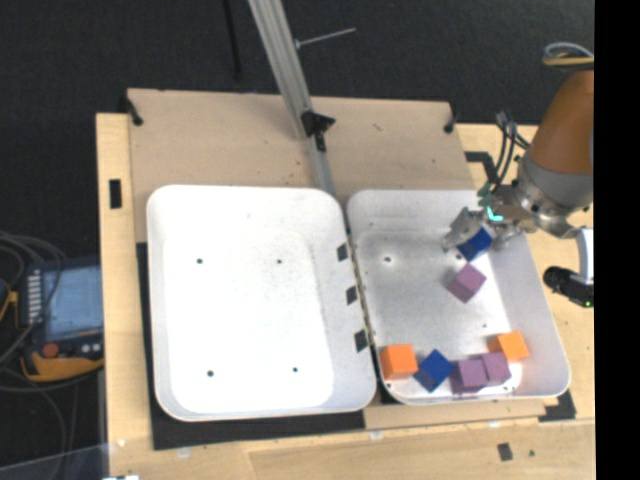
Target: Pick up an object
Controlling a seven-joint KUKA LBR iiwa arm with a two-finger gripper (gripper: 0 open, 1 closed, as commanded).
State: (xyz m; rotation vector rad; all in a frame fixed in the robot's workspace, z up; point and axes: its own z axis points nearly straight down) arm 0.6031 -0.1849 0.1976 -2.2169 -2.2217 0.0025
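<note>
camera view | my hand (474, 234) is pinching a blue cube (477, 243) over the right bin (400, 218), above the purple cube (465, 283) | I am judging a straight, slow lift best, keeping the squeeze steady, clear of the bin wall
</note>
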